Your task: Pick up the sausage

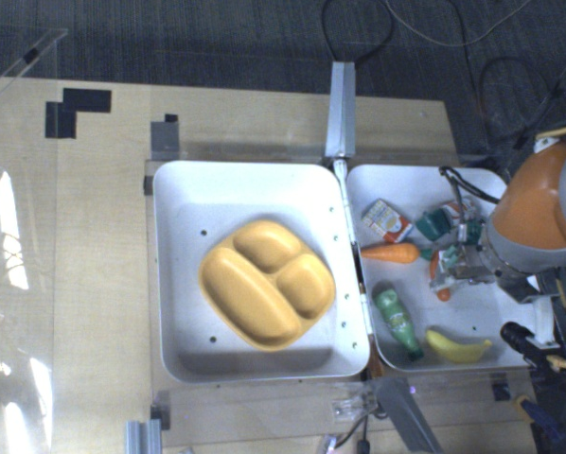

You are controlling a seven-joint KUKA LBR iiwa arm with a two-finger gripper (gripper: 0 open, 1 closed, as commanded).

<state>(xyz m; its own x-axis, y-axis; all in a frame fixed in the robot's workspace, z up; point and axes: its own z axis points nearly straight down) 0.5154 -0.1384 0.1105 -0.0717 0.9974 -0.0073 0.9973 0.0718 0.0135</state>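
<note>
The gripper (456,253) is low inside the right bin (472,183), near the middle of it. Just below and to the left of the jaws lies a thin reddish-orange piece, which I take to be the sausage (438,277). It runs from near the carrot (390,253) down toward the lower right, so its long axis is nearly upright in the picture with a small tilt. It looks short, slim and smooth, but the metal parts of the gripper cover some of it, so its full length and shape are not sure.

If the jaws are released or clenched, I cannot tell, because the tips are too small and mixed with the things under them. I also cannot say that the sausage is between them; it seems to be touching or just beside them.

My judgement is that the coming move needs only a small shift to the lower left, with the jaws closing across the thin side.
</note>
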